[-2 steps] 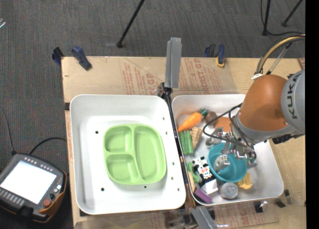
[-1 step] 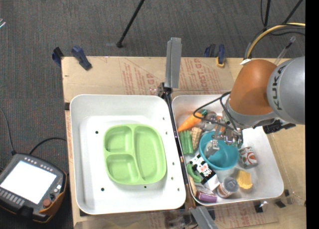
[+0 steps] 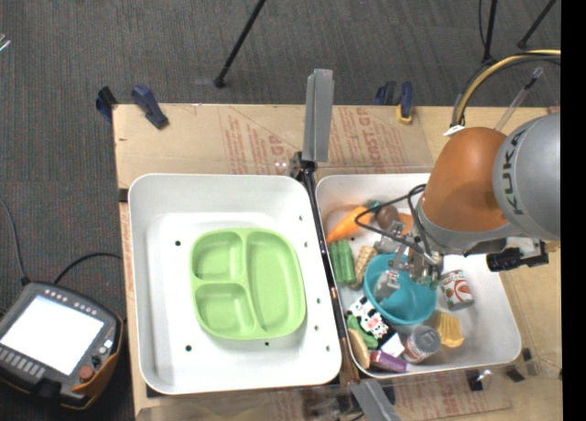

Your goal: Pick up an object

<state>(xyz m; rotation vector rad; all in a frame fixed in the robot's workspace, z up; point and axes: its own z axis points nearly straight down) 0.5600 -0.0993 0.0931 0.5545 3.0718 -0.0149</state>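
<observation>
The right bin holds a jumble of small objects. Among them are a teal bowl, an orange carrot, a green cucumber, a red and white can and a yellow corn piece. My gripper hangs below the orange wrist band and reaches down over the far rim of the teal bowl. The wrist hides part of the bin behind it.
The left bin holds a light green divided plate. A silver can, a purple item and a black and white spotted toy lie at the right bin's front. A grey post stands behind the bins.
</observation>
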